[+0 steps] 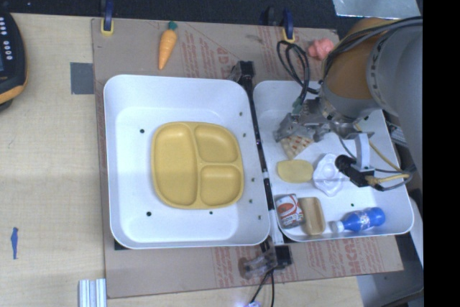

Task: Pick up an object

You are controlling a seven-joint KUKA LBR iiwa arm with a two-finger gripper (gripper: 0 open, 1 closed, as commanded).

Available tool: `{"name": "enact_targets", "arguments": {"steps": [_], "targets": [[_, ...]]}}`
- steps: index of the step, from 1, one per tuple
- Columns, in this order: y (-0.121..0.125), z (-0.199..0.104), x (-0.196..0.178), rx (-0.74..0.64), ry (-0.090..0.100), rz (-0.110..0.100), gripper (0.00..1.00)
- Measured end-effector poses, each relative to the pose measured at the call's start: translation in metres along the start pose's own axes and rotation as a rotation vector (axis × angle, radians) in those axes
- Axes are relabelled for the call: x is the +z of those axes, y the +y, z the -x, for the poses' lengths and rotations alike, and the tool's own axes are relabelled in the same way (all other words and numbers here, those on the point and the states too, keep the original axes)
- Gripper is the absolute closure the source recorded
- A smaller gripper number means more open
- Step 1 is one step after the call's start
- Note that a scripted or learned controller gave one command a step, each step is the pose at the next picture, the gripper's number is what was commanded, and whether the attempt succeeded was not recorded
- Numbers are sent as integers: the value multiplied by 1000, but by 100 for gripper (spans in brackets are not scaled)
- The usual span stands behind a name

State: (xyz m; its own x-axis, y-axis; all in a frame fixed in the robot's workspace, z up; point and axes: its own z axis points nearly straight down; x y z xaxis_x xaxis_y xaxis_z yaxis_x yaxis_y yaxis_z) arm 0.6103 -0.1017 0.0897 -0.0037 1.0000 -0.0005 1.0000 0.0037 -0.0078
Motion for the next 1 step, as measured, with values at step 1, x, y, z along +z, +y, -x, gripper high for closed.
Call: {"name": "enact_targets", "arguments": {"steps": [1], "targets": [[0, 1, -13, 1, 0, 2, 100]]}}
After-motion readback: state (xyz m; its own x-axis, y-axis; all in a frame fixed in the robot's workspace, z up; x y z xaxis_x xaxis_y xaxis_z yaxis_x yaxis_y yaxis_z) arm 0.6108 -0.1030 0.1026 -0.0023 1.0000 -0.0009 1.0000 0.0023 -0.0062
